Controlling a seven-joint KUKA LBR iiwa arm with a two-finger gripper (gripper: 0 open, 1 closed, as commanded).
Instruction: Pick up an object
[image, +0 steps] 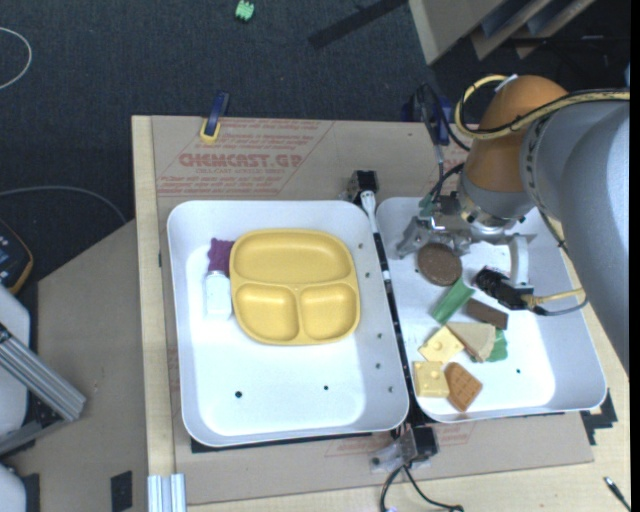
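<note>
The gripper (440, 240) hovered over a round brown disc (439, 266) near the right white bin's (570, 385) far-left edge; its grasp state could not be told. Bare floor lay right of the disc.

Glossy smooth plastic forms the yellow divided tray (295, 284) and both white bins (290, 405), resting on matt brown cardboard (250, 155) printed red.
</note>
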